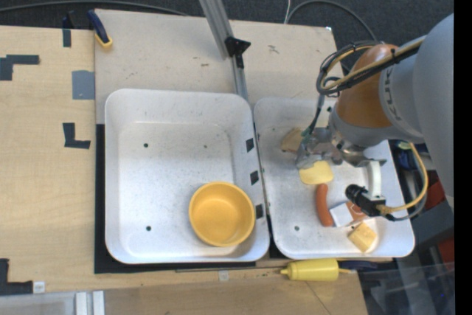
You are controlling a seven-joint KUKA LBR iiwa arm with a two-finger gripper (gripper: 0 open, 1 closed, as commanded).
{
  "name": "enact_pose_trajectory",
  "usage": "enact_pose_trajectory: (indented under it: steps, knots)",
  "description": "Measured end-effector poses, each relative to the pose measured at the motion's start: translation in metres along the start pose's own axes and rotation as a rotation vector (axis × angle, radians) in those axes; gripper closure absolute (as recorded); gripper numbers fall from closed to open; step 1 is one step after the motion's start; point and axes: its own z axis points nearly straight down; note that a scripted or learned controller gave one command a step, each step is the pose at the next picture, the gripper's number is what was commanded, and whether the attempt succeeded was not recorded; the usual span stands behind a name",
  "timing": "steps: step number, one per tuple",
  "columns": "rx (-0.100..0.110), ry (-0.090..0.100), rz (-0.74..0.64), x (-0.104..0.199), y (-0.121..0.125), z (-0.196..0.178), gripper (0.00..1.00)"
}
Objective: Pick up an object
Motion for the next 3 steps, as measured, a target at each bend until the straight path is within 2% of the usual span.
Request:
enact_pose_trajectory:
  steps: [1,3]
  knots:
    - [0.012,0.004,0.003,-0.005,-0.004,-0.060,1.00]
    - [0.012,0.004,0.002,-0.011,-0.003,-0.143,1.00]
